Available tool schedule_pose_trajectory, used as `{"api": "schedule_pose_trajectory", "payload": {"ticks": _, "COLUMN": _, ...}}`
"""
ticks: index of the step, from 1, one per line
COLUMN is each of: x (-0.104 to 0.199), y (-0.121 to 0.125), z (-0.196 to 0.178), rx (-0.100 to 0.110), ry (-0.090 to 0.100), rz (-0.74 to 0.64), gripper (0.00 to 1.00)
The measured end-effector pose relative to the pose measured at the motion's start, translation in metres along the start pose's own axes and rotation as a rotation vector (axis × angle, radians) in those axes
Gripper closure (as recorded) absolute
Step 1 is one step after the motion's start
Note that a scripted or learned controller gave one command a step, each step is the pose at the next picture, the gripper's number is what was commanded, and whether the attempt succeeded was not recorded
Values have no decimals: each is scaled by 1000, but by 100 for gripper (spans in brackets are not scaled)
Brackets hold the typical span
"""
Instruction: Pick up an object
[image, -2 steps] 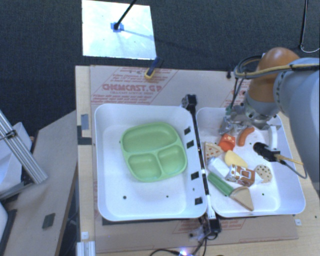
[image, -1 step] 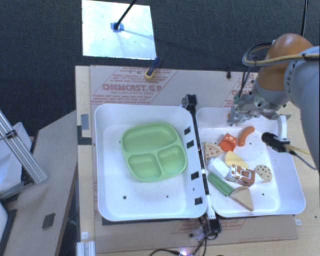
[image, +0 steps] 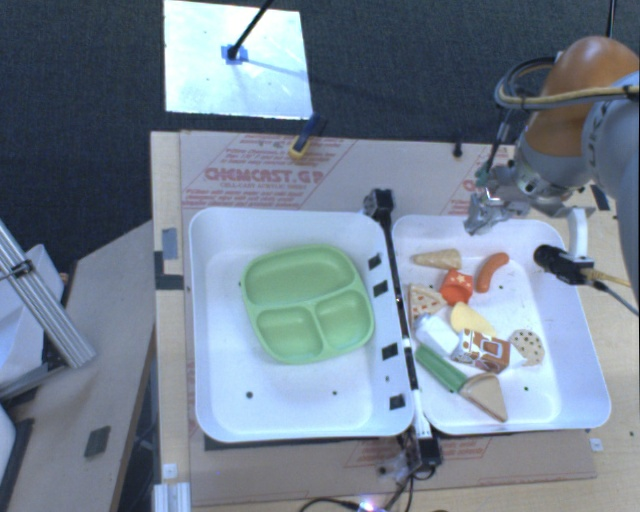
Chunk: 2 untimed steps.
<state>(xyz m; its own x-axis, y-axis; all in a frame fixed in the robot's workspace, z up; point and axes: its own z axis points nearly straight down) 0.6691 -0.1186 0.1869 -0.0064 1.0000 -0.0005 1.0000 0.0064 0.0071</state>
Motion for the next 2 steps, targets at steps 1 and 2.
{"api": "schedule_pose_trajectory", "payload": {"ticks": 1, "x": 0, "y": 2, "z": -41, "rx": 1, "ry": 0, "rz": 0, "gripper": 100}}
{"api": "schedule_pose_trajectory", "payload": {"ticks": 2, "x": 44, "y": -36, "z": -37, "rx": 8, "ry": 1, "rz": -1, "gripper": 100}}
